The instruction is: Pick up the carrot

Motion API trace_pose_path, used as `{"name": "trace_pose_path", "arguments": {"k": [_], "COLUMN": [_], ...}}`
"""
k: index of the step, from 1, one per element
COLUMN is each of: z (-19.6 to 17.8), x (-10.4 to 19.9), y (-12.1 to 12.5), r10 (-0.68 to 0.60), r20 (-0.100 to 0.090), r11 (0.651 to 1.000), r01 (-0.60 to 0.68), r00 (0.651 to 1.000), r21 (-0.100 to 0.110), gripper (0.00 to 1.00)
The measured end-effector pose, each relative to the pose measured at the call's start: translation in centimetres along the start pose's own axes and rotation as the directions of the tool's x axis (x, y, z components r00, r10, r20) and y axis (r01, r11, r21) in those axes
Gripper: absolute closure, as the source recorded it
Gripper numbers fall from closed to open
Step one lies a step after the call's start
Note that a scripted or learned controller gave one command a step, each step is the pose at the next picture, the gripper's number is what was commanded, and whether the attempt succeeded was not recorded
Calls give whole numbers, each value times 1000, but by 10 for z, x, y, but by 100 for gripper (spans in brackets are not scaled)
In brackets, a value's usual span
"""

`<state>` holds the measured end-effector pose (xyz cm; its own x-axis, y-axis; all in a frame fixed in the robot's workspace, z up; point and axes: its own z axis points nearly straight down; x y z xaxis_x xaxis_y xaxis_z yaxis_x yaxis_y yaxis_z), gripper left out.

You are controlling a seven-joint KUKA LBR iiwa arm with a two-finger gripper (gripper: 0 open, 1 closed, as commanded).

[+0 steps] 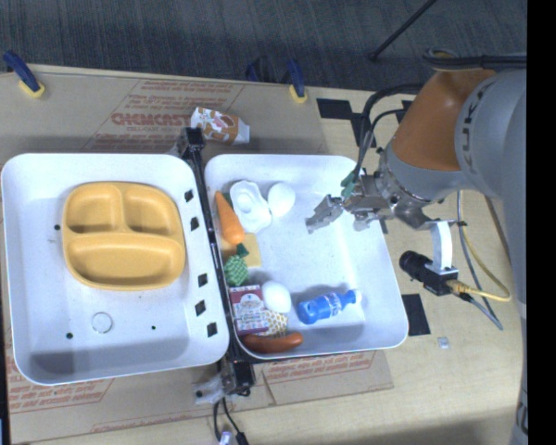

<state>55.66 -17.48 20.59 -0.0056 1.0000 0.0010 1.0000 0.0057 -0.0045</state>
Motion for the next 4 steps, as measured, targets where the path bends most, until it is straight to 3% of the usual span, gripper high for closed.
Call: {"name": "trace_pose_path", "arguments": {"k": [1,2,3,4], "z": [58,114,104,104], "x": [42,74,75,75], "y": [36,38,38,38], "r10": [77,153,149,148], "r20": [-1,2,1,1], "r11": [997,988,989,989], "r01": [-77,-153,-149,-148], "r00": [997,988,989,989], "r21": [2,-1,1,2], "gripper": [0,0,100,0]}}
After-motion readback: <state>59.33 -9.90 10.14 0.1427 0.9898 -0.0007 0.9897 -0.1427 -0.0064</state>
